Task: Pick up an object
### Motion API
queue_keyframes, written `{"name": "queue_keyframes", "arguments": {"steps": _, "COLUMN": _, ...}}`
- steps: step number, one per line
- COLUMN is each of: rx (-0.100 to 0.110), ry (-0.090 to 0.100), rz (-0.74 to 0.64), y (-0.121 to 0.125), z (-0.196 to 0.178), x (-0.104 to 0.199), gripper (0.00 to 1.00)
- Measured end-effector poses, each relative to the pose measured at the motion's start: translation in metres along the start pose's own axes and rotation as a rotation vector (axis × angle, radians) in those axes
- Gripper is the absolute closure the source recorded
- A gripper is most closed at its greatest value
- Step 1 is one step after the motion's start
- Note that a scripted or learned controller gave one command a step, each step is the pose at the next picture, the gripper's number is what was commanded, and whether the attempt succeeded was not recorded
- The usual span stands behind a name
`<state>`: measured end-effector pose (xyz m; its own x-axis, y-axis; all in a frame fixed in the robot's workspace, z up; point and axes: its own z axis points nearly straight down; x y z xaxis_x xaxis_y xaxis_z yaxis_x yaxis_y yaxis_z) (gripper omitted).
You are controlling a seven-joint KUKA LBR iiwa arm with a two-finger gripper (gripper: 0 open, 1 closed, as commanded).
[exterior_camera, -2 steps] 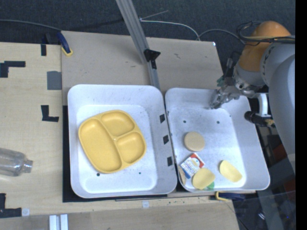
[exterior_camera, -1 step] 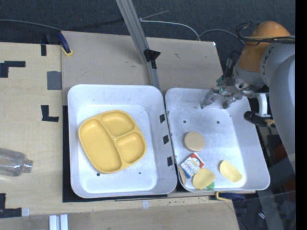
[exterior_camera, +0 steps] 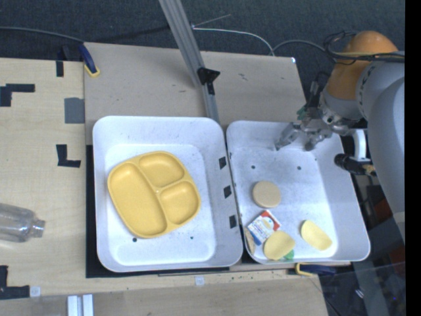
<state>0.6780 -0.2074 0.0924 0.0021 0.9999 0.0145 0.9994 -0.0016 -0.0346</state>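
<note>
My gripper (exterior_camera: 296, 141) hangs over the back edge of the right bin (exterior_camera: 342, 196), its two fingers spread apart and open with nothing between them. Below it on the bin floor lie a round tan disc (exterior_camera: 266, 193), a small red-and-white packet (exterior_camera: 262, 227), a yellow lump (exterior_camera: 279, 245) at the front edge and a second yellow piece (exterior_camera: 316, 235) to its right. All of these lie well in front of the gripper, apart from it.
The left bin (exterior_camera: 105, 137) holds a yellow divided plate (exterior_camera: 153, 193). A metal pole (exterior_camera: 187, 41) slants over the bench behind the bins. A clear plastic bottle (exterior_camera: 16, 224) lies at the far left on the bench.
</note>
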Motion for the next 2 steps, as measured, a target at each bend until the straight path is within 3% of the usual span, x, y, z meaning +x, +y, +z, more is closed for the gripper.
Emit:
{"name": "queue_keyframes", "arguments": {"steps": 1, "rx": -0.033, "ry": -0.016, "rz": -0.003, "y": -0.036, "z": -0.028, "x": 0.03, "gripper": 0.0}}
{"name": "queue_keyframes", "arguments": {"steps": 2, "rx": -0.014, "ry": -0.003, "rz": -0.002, "y": -0.007, "z": 0.003, "x": -0.001, "gripper": 0.0}}
